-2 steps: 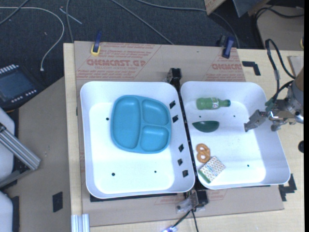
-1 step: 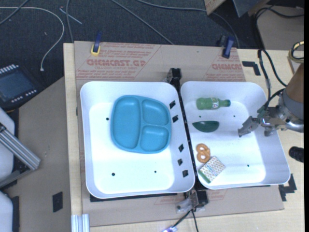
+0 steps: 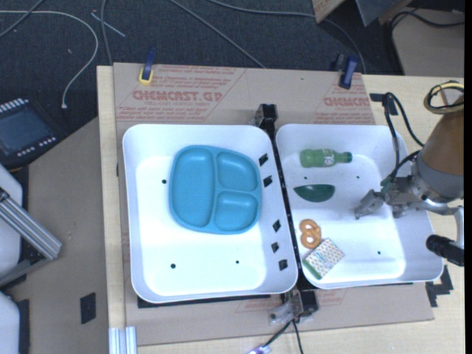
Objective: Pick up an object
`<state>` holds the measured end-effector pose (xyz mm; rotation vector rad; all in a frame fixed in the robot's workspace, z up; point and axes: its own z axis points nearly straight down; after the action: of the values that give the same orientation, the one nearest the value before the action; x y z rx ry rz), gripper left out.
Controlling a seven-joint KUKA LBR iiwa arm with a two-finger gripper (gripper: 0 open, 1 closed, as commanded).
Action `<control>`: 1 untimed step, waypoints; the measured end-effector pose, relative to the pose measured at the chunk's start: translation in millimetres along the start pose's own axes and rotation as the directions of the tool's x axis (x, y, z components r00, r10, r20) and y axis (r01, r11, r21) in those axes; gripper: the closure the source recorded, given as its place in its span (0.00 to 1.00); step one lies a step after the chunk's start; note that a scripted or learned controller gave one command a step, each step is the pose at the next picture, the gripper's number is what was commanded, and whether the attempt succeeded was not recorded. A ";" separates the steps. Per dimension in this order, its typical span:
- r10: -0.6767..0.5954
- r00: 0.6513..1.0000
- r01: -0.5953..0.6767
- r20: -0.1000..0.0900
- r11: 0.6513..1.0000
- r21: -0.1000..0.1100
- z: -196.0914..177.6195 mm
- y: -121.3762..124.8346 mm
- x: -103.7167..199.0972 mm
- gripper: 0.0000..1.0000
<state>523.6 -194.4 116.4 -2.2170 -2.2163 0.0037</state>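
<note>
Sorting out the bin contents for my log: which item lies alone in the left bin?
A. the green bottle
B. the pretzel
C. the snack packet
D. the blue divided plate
D: the blue divided plate lies in the left bin; the other three lie in the right one.

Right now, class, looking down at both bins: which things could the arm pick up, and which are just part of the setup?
For the job:
- green bottle
- dark green bowl
- pretzel
- patterned packet
- blue divided plate
- pincer

Just lying about:
- left bin
- right bin
- clamps
- loose cables
</note>
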 end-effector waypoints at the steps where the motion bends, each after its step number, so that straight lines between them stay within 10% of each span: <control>1: 0.000 1.000 0.000 0.002 1.000 -0.008 -14.8 1.6 -0.4 1.00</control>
<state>525.3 -194.8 131.2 -2.2219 -2.2212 -0.0022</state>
